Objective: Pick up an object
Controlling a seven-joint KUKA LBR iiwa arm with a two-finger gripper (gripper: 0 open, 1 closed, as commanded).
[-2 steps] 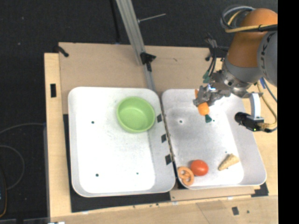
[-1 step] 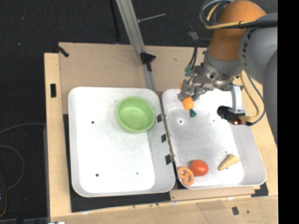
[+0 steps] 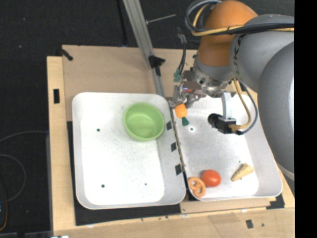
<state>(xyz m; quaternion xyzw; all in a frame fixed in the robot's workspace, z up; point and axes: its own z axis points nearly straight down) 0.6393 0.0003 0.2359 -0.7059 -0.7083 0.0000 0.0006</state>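
Observation:
My gripper (image 3: 182, 103) hangs over the far left corner of the right bin (image 3: 223, 150), just above the divider between the two bins. A small orange object (image 3: 181, 110) sits between its fingertips, with a small teal-green piece (image 3: 184, 121) just beneath it. The fingers are shut on the orange object. The grey arm with its orange band (image 3: 225, 21) comes in from the upper right and hides the bin's far right part.
A green bowl (image 3: 144, 122) stands in the left bin (image 3: 99, 157), near its far right side. At the right bin's near edge lie a red tomato-like ball (image 3: 212, 178), an orange ring-shaped piece (image 3: 196, 186) and a tan wedge (image 3: 242, 172). A slanted metal pole (image 3: 142, 36) rises behind the bins.

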